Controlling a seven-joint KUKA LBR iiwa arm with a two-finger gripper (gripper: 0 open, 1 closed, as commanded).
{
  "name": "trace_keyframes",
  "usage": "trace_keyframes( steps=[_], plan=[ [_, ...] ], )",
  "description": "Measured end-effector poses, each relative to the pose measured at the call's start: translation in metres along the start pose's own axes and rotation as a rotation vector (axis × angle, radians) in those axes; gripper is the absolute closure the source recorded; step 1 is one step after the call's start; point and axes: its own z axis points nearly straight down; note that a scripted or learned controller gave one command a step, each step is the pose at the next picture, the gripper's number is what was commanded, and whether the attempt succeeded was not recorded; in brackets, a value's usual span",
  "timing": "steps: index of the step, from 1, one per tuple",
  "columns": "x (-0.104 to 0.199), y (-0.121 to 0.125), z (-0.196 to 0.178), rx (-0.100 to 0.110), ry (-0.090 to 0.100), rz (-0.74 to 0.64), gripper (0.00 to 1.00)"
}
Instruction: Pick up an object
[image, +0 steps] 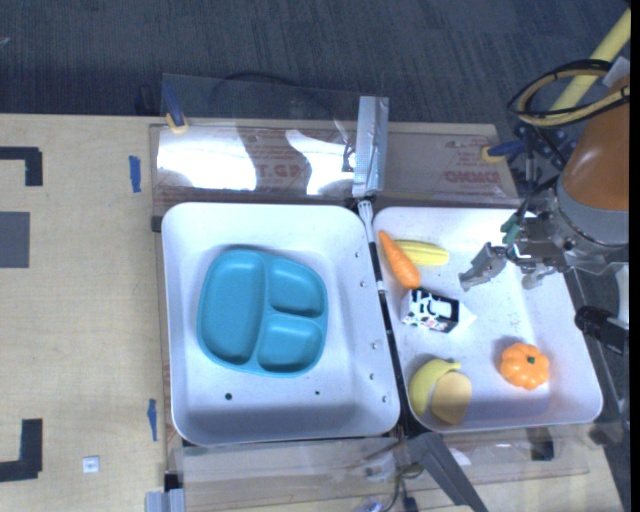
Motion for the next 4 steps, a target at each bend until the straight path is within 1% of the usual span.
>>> trace_keyframes(
  steps=[1, 2, 3, 4],
  plan=[
    [-0.129, -0.027, 0.106, 0.0, 0.001, 0.081, 0.0],
    [-0.082, -0.031, 0.174, -0.006, -0.001, 0.127, 0.0],
    [-0.039, 0.056, 0.175, -0.005, 0.001, 0.332, 0.0],
    [-0.103, 0.003, 0.114, -0.005, -0.003, 0.326, 0.0]
  ],
)
